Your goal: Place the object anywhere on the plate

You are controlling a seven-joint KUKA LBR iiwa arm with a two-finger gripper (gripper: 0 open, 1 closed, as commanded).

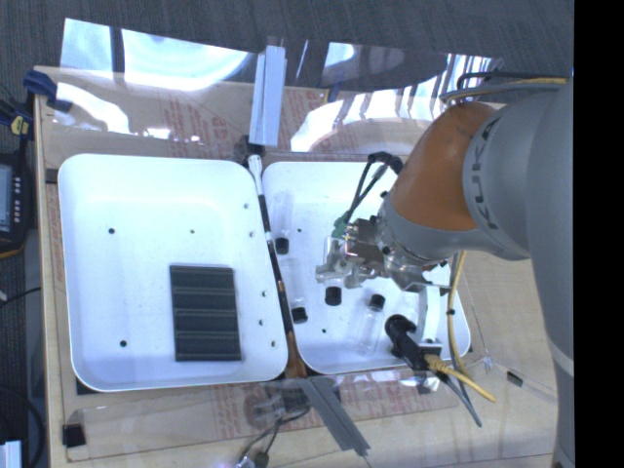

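Pincer (pixel 336 273) over right bin (pixel 302 188), opening unclear; no legible writing anywhere.

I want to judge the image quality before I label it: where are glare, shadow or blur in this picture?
In the camera view, strong glare lies on the clear panel behind the two bins; the left white bin is evenly lit and sharp, the dark ribbed rectangular plate crisp; the grey arm with the orange band shades the right white bin, and the gripper looks small and slightly soft.
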